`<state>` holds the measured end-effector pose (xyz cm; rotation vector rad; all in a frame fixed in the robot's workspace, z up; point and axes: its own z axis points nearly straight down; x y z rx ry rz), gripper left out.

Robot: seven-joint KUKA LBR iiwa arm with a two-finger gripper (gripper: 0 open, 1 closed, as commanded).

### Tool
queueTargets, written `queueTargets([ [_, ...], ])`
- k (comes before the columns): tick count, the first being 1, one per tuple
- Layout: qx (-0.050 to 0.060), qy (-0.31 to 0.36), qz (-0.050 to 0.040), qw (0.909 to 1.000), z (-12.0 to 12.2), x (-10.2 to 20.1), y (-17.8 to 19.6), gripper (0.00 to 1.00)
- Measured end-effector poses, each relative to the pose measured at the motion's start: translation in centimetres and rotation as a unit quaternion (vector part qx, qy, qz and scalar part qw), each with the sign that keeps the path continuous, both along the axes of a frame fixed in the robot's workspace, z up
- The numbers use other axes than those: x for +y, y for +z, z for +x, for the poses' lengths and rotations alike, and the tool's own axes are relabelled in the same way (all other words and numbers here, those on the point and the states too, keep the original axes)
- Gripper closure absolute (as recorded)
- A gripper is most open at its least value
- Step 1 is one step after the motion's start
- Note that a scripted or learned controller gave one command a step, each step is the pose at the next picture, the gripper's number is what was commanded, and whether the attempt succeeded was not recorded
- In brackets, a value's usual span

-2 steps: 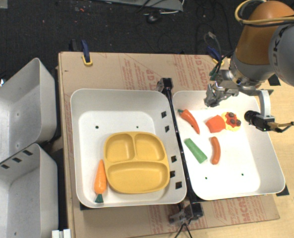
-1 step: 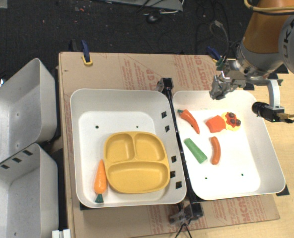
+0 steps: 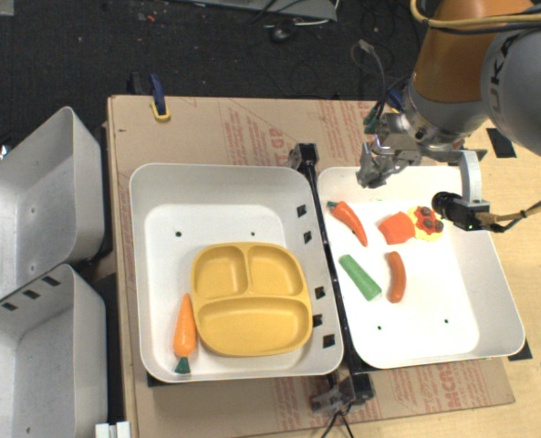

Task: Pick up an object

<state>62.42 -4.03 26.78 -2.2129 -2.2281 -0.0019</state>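
Cardboard bench, two white bins, toy food under the arm

Brown cardboard (image 3: 252, 126) covers the bench you are looking down on, printed with faint red lettering, with a dark floor and loose cables beyond its far edge. Take the yellow divided plate (image 3: 250, 297) as your landmark: it lies in the left bin (image 3: 151, 245), and an orange carrot (image 3: 185, 328) rests against its left side, green tip toward you. Right of the plate, across the black clips where the two rims meet, you see the right bin (image 3: 471, 327). Its contents all sit right of the plate: a green pod-shaped piece (image 3: 359, 276) nearest, a brown sausage (image 3: 396, 276) just beyond it, a red-orange chili (image 3: 349, 221) farther back, then an orange block (image 3: 397, 228) beside a small yellow-and-red piece (image 3: 426, 222). These pieces lie apart from one another on the bin floor, except the last two, which sit close together. Far to the plate's left, off the bench, two more white tubs (image 3: 37, 235) are stacked at a tilt.

Your gripper (image 3: 377, 167) hangs up and to the right of the plate, over the far edge of the right bin, just behind the chili. You cannot tell from this angle how its fingers stand, and nothing shows between them.
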Motion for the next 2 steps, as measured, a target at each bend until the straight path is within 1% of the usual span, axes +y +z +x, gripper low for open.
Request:
queueTargets([
  [1, 0.001, 0.0, 0.0, 1.0, -1.4, 5.1, 0.2, 1.0],
  [2, 0.002, 0.0, 0.0001, 1.0, -3.3, 10.8, -1.7, 1.0],
])
